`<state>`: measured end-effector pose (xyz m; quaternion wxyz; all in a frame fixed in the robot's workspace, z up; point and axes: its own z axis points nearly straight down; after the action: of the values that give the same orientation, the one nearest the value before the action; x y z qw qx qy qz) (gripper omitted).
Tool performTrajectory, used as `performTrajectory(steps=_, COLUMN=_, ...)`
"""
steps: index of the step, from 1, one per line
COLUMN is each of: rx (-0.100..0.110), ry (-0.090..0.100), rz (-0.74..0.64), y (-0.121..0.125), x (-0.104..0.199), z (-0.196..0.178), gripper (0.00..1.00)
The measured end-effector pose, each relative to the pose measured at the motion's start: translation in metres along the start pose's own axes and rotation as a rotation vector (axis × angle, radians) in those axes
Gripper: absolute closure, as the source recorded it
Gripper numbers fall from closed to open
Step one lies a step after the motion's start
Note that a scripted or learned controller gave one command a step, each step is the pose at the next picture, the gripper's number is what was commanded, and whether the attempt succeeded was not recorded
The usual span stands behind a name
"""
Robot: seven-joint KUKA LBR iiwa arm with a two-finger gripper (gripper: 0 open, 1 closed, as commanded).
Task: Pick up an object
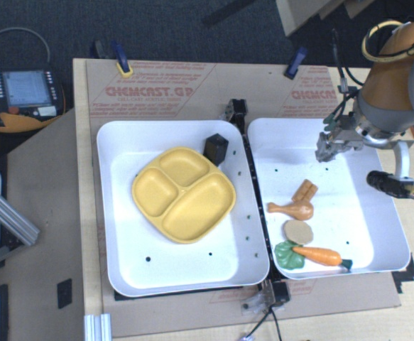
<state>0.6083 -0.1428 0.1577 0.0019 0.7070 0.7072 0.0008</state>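
- We see the gripper (pixel 325 150) over the right bin's (pixel 377 212) upper part; we cannot tell its state
- We find a toy drumstick (pixel 295 201), a tan disc (pixel 298 231), a carrot (pixel 318 256) and a green piece (pixel 288 255) near that bin's front left
- We see a yellow divided plate (pixel 184 193) and a black block (pixel 215 148) in the left bin (pixel 121 254)
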Motion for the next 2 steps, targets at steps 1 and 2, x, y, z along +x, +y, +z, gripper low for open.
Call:
performTrajectory(steps=1, rx=0.0, ry=0.0, rz=-0.001, y=0.0013, x=-0.0081, z=-0.0585, gripper=1.0)
performTrajectory(steps=2, rx=0.001, ry=0.0, rz=0.0, y=0.002, x=-0.0082, z=-0.0639, gripper=1.0)
